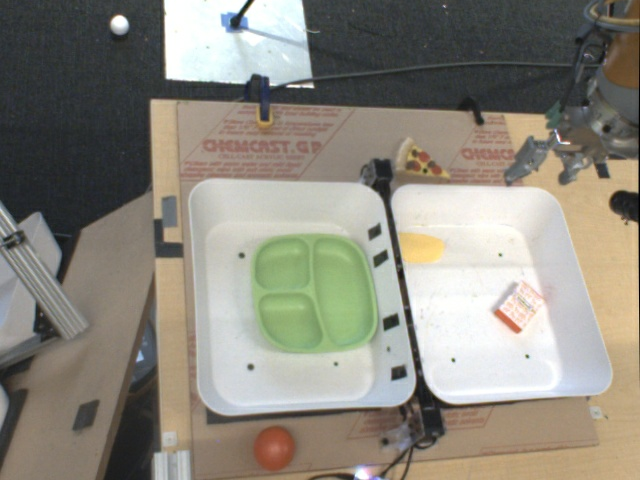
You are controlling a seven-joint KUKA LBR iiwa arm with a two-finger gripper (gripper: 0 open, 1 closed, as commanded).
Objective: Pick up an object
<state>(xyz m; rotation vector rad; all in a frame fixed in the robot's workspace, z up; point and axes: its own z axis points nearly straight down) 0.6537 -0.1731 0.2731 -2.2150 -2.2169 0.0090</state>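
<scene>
The right bin (560, 268) holds a small red and white box (520, 307) near its right side and a flat yellow piece (421, 247) at its upper left. In the left bin (215, 298) lies a green divided plate (313, 291). My gripper (549, 160) hangs above the far right corner of the right bin, over the bench beyond the rim. Its two fingers stand spread apart and open, with nothing between them. The box lies well below and slightly left of the gripper.
A toy pizza slice (421, 160) lies on the cardboard behind the bins. An orange-red ball (273, 447) sits on the bench in front of the left bin. A white ball (119, 25) and a grey sheet (237, 28) lie at the back.
</scene>
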